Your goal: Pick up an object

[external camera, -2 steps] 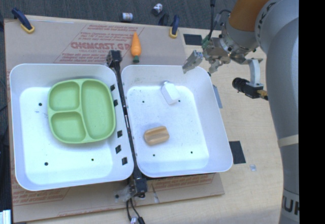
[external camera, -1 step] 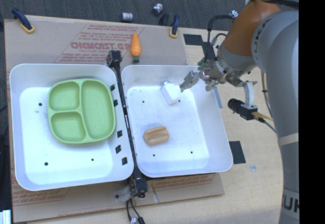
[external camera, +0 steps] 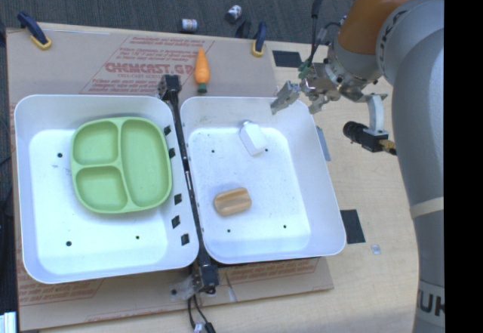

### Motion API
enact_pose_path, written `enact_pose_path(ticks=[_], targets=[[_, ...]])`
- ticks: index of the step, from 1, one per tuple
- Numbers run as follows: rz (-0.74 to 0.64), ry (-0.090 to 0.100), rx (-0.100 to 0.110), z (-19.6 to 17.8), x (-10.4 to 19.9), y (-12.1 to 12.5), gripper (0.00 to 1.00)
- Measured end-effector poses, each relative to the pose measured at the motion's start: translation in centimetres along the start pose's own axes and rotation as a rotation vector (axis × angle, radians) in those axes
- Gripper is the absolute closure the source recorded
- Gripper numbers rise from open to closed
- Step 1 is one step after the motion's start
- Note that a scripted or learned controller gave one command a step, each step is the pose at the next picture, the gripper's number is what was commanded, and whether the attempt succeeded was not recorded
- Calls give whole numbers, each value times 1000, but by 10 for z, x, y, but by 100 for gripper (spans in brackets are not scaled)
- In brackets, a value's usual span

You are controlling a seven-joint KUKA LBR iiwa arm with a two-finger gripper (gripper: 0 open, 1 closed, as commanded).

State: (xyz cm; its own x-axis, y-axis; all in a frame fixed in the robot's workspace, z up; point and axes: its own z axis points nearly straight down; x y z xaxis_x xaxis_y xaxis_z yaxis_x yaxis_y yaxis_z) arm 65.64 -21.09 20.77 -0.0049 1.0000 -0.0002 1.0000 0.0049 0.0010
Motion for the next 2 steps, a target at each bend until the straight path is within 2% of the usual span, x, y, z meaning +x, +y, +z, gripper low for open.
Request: enact_pose_path(ticks=[1,2], targets=[[-1,0,4,23,1,-12,0],[0,-1,-1,-41,0,1,0]])
